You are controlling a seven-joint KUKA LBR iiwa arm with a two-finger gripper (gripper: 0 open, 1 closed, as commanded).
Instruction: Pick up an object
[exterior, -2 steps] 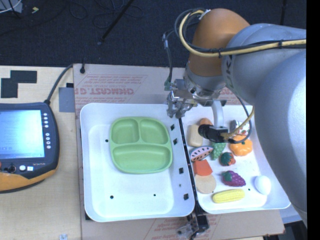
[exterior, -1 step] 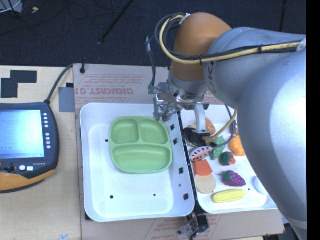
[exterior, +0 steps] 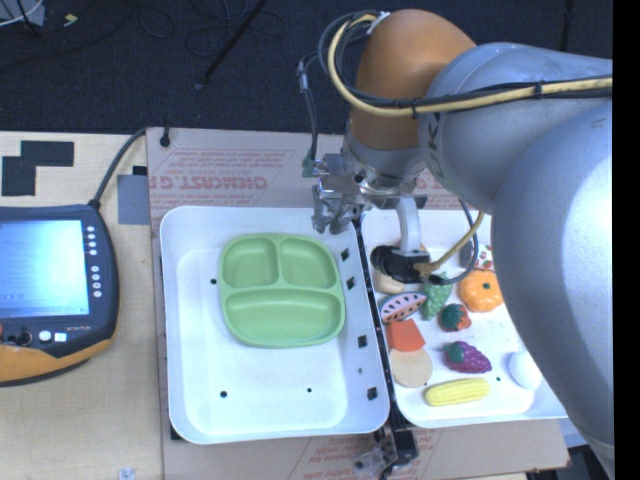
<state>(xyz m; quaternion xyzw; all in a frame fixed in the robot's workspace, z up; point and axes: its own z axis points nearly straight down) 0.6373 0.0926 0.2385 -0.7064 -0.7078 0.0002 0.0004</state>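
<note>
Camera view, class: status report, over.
End effector over the bins' divider. Toy corn, toy grapes lying in right bin. Green divided plate in left bin.

Bright even light, soft shadows, mild glare on the white bins point(exterior: 260, 398), slightly soft focus

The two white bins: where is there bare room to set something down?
The left bin has the room: a wide bare strip between the green divided plate and the near wall, and a narrower one along its left wall. The right bin is crowded with toy foods, such as the yellow corn and orange.
</note>
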